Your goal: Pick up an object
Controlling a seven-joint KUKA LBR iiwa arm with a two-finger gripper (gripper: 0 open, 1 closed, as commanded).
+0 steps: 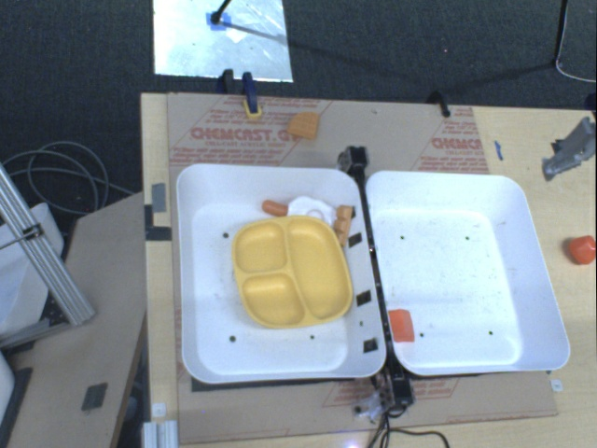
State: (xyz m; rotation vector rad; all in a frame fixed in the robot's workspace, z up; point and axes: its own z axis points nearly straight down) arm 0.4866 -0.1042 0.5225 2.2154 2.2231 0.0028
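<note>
**Risk check: objects crowded in the left bin, lone block against the right bin's wall**

The claw [571,152] sits at 3 o'clock, outside both bins; its state cannot be told. Candidate objects: an orange block [400,325] at 7 o'clock in the right bin [536,278], close against the dividing wall, where a descending claw would likely strike the rim. In the left bin [201,250], a yellow divided plate [290,273] lies centred; it is broad and shallow, so a grip would probably slip. At its 12 o'clock edge, an orange sausage [275,208], a white piece [312,210] and a brown piece [344,219] are clustered, risking a double pick. On the surface [392,133], a tan block [303,125] and a red item [581,249] lie outside the bins.
</note>
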